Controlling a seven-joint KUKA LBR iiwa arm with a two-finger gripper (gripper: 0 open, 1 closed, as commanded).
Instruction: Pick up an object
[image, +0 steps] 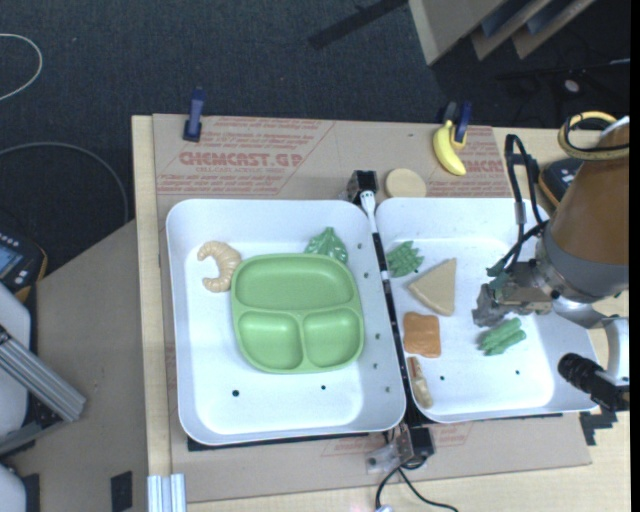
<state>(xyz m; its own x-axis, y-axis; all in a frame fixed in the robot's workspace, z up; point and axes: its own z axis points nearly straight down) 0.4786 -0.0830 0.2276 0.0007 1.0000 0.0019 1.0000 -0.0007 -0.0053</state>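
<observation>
Fingers (497, 306) low in the right bin (530, 395), near its right side; how far apart they stand, cannot tell. Green bean-like piece (501, 337) lies just below them, whether touching unclear. Left of them: tan wedge (435, 286), green leafy piece (403, 259), orange toast-like slab (422, 335). Far left, in the other bin (200, 390): green divided plate (297, 311), croissant (219, 264).

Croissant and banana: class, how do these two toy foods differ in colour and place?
The croissant is tan; the banana is yellow. The croissant lies inside the left bin, beside the green tray; the banana lies outside both bins, on the board behind the right bin. Both are curved.
</observation>
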